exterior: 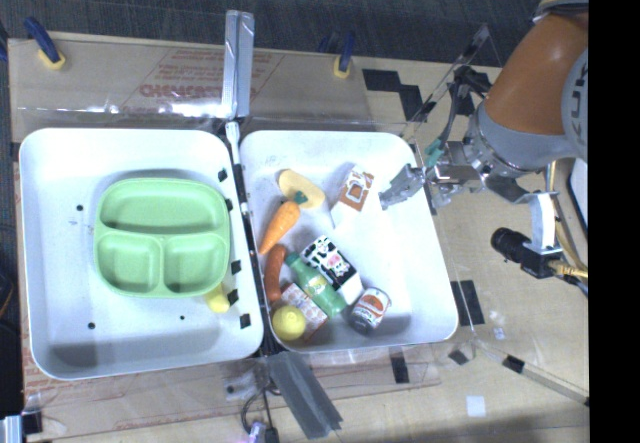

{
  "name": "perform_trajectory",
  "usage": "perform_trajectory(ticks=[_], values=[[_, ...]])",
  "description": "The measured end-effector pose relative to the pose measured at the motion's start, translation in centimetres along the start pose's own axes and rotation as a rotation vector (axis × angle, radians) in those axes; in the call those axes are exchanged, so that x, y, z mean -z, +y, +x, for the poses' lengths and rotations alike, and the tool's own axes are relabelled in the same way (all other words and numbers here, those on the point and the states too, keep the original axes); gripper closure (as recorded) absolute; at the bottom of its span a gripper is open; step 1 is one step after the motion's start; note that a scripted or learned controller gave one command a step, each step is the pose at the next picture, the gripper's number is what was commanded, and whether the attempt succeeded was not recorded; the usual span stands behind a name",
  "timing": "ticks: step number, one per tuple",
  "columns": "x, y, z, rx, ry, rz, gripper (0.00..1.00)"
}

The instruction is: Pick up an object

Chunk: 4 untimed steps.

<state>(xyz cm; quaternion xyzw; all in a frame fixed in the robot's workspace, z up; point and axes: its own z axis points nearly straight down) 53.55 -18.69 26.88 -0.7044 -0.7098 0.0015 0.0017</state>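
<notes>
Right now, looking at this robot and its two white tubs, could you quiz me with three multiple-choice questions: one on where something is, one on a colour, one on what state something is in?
1. Where does the divided tray sit?
A. left bin
B. right bin
C. on the bench outside the bins

2. What colour is that tray?
A. blue
B. green
C. red

3. How is the carrot placed?
A. gripped and lifted by the arm
B. standing in the tray
C. lying in the right bin

Answers:
1. A, the divided tray rests in the left bin.
2. B, it is light green.
3. C, the carrot lies in the right bin, apart from the gripper.
</notes>
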Motion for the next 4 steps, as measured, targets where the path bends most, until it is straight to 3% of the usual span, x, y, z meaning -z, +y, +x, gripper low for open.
perform_trajectory(ticks=[1,2,3,4], values=[[-14.8,6.4,-1.4,0.095,0.0,0.0,0.0],[-17.6,8.7,-0.7,0.165,-0.002,-0.006,0.0],[-16.4,8.8,-0.7,0.168,-0.003,-0.007,1.0],[-2.3,12.2,5.2,0.15,-0.001,-0.004,1.0]])
